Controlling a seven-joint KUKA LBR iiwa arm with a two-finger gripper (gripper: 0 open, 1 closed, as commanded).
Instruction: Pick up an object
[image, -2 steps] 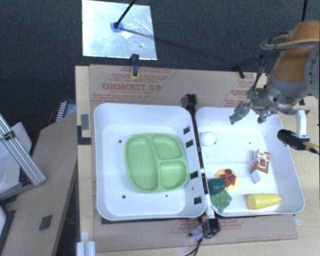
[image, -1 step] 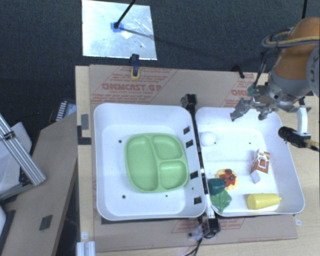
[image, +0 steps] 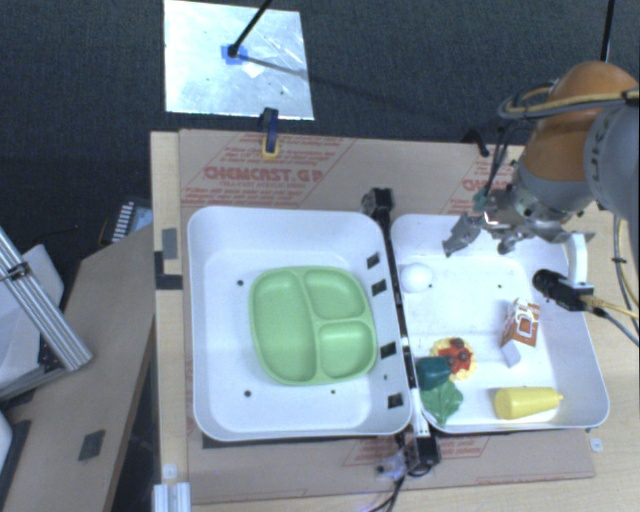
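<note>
The right bin (image: 590, 370) holds several small objects. A white egg-shaped piece (image: 415, 275) lies near its left wall. An orange-and-white carton (image: 520, 325) sits at centre right, and a yellow bottle-like piece (image: 527, 402) lies at the front. A red-and-yellow toy (image: 455, 355), a teal piece (image: 432, 372) and a green leafy piece (image: 441, 400) cluster at the front left. My gripper (image: 485, 238) hovers over the bin's far edge, behind and to the right of the white piece. It is open, with nothing between its fingers (image: 459, 240).
A green divided plate (image: 310, 325) lies in the left bin (image: 215, 300). A black divider with clips (image: 392, 300) runs between the bins. The arm's grey and orange body (image: 575, 130) rises at the upper right.
</note>
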